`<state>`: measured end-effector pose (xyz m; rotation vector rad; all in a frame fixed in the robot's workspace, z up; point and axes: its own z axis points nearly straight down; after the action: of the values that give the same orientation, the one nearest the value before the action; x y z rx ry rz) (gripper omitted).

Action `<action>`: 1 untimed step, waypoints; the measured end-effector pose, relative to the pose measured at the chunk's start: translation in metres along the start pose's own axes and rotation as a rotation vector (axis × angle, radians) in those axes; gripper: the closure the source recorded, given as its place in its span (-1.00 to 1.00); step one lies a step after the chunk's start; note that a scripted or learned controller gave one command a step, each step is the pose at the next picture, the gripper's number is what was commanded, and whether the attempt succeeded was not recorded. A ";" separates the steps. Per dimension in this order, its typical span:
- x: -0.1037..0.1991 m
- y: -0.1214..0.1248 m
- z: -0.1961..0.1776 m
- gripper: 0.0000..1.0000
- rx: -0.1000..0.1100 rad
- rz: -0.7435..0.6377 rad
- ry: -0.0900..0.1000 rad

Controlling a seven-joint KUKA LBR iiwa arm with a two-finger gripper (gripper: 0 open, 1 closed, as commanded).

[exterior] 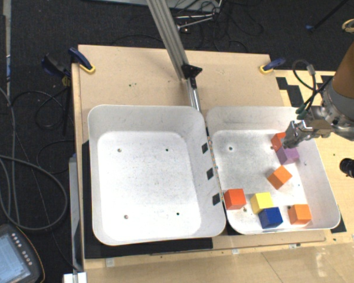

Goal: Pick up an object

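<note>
My gripper [293, 138] hangs over the right bin [242, 125], at its right side, reaching in from the right. Right under it lie a small orange-red block [278, 140] and a purple block [288, 154], both partly hidden by the gripper. Whether either is between the fingers cannot be seen. Further forward in the same bin are an orange block [279, 177], an orange-red block [235, 198], a yellow block [261, 202], a blue block [271, 217] and another orange block [300, 214].
The left bin [144, 173] sits beside the right one on the wooden bench. A slanted metal pole [168, 31] reaches down to the bins' shared back edge. Clamps [81, 61] sit at the bench's back corners.
</note>
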<state>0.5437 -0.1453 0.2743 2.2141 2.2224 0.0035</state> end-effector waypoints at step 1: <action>0.052 0.004 -0.003 1.00 0.003 -0.004 0.002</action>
<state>0.5470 -0.0937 0.2768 2.2125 2.2293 0.0027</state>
